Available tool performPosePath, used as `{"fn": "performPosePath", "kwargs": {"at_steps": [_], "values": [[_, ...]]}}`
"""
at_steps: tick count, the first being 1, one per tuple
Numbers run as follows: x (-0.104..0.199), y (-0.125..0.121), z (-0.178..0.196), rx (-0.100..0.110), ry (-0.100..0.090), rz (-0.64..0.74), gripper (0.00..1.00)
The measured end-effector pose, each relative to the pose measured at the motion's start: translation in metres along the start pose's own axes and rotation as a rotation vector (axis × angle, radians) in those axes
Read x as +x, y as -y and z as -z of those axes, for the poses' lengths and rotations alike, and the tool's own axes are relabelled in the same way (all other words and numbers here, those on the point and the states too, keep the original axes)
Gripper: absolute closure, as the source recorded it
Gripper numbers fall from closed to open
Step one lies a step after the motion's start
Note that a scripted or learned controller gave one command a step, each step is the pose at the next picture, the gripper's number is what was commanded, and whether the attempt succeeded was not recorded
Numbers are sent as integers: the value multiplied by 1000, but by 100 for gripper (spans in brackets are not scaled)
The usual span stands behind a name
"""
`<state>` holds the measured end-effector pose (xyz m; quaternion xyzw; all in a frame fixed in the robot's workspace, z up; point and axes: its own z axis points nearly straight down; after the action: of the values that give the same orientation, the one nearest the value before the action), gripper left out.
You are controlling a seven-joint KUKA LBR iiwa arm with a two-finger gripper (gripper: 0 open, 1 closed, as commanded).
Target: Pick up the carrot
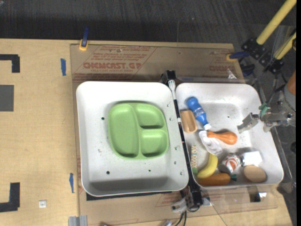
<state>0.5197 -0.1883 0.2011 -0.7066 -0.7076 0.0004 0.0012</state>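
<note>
**Carrot waits low in the crowded right bin**

Bins sit side by side across the middle of the frame. The left bin (89, 126) carries a green divided tray (138, 128), lying flat at its centre, out of the way of the work. A black divider runs between the two.

The right bin (244, 91) is where everything is piled. From its left wall: a tan bread-like piece (188, 121), a blue bottle (196, 108) slanting toward the upper left, then a banana (208, 166) curving down to the carrot (215, 179), which lies flat along the lower edge of the bin. The banana appears to touch the carrot from above, so a clean grasp will likely need an approach from the carrot's free right end. Just right of it sit a red-and-white round item (231, 163) and a brown egg-like lump (255, 173), both near enough to be bumped.

An orange drumstick-shaped toy (223, 137) could be mistaken for the target. The gripper (247, 122) hangs at the bin's right side, well apart from the carrot; whether it is parted or closed I cannot tell.
</note>
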Motion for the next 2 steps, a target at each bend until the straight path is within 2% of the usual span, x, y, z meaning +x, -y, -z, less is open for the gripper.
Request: {"fn": "performPosePath", "kwargs": {"at_steps": [1,2], "values": [[29,-20,-103,-12,4,-50,0],[50,-48,-112,-12,5,-52,0]]}}
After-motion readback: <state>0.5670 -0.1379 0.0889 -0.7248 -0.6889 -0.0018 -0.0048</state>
